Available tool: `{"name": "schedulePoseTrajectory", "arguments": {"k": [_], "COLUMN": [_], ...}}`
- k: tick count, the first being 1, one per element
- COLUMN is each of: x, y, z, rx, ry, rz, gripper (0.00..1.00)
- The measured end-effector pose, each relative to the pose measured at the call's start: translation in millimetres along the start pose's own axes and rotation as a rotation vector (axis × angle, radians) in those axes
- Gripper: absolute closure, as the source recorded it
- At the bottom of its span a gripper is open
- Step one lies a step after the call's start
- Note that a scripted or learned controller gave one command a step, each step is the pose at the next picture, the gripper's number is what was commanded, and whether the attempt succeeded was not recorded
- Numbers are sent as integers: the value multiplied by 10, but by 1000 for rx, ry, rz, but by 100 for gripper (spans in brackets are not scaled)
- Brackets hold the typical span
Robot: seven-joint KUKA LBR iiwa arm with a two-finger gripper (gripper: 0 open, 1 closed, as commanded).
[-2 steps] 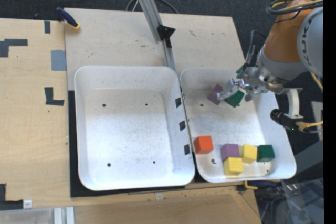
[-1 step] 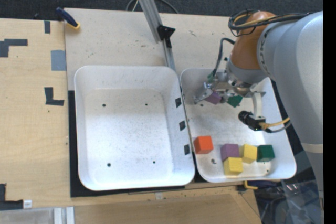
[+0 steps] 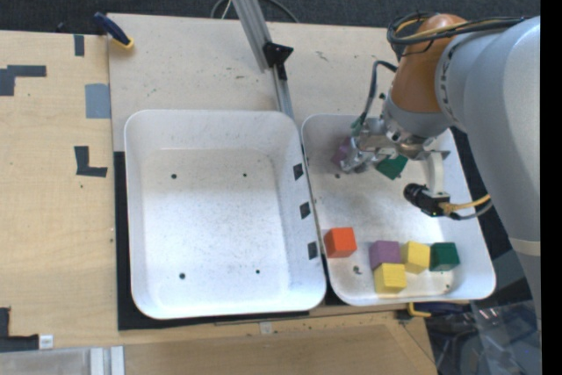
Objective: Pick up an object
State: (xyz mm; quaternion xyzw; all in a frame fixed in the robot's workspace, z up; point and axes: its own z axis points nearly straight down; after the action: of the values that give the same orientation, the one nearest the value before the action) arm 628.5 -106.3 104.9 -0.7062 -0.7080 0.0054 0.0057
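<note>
You see the grey KUKA arm with its orange band (image 3: 421, 75) entering from the right and bending down over the far end of the right shallow white bin (image 3: 399, 198). Beside it, touching along the shared rim, lies the larger left shallow white bin (image 3: 211, 206), its speckled floor bare. A slanted grey metal rail (image 3: 246, 0) crosses the bench behind the bins. At the arm's tip, the two-finger gripper (image 3: 356, 155) hangs low over the right bin's far left part; a small purple-grey shape sits at its fingertips, but you cannot tell whether the claw is spread or pinching it, as the wrist and cabling blur the view. A dark green piece (image 3: 392, 166) shows just beside the gripper, under the wrist. The candidate objects rest at the near end of the right bin: an orange cube (image 3: 340, 241) alone to the left, then a cluster of a purple cube (image 3: 384, 254), a yellow cube (image 3: 417, 256), a green cube (image 3: 444, 256), and a second yellow cube (image 3: 391, 277) nearest you.
</note>
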Motion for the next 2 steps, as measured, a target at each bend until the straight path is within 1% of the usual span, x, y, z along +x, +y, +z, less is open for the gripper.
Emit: {"name": "schedulePoseTrajectory", "arguments": {"k": [1, 2], "x": [-737, -685], "y": [-181, -183], "z": [-800, -745], "rx": [-21, -14], "ry": [-6, -2], "rz": [7, 2], "gripper": [100, 0]}}
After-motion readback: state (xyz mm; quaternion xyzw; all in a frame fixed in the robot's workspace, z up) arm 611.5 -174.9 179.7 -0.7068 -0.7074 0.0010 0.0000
